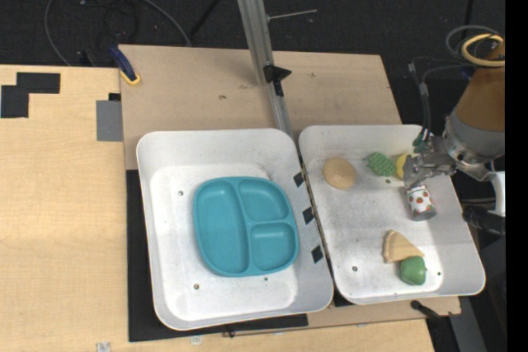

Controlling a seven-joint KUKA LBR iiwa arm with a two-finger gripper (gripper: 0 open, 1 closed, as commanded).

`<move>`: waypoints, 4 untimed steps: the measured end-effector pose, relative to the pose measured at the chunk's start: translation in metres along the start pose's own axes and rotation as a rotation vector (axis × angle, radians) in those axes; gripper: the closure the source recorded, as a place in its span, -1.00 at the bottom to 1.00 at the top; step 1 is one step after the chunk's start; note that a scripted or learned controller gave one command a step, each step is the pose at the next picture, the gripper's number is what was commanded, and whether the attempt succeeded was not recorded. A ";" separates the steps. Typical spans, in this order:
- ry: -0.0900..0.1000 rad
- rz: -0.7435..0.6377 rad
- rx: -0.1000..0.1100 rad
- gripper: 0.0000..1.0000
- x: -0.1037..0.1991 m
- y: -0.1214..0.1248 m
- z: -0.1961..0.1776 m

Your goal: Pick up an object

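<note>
My gripper [422,171] hangs over the right part of the right bin [363,280], reaching in from the right. Just below it in the view is a small white cup with red spots [420,203]; I cannot tell whether the gripper touches it. A yellow item [401,166] and a green crinkled piece [379,163] lie just left of the gripper. Further left rests a tan round bun [339,173]. Near the bin's front are a tan wedge [398,246] and a green lump [412,270], touching each other.
The left bin [165,177] holds a teal divided plate [245,224]. An upright metal post [257,37] stands behind the gap between the bins. The arm's grey body [480,111] rises at the right edge.
</note>
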State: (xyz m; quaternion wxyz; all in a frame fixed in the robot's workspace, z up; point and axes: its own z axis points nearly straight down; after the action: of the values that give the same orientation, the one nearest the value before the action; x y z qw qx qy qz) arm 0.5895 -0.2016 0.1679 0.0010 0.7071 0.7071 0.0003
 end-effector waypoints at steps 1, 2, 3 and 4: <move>0.000 -0.001 -0.001 1.00 -0.001 0.001 -0.045; 0.004 -0.005 0.005 1.00 0.049 -0.004 -0.038; 0.004 -0.006 0.006 1.00 0.112 -0.006 -0.044; 0.004 -0.005 0.006 1.00 0.164 -0.005 -0.037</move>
State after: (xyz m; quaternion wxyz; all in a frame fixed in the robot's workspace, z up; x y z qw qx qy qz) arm 0.5849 -0.0374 0.2044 -0.0023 0.7053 0.7089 -0.0005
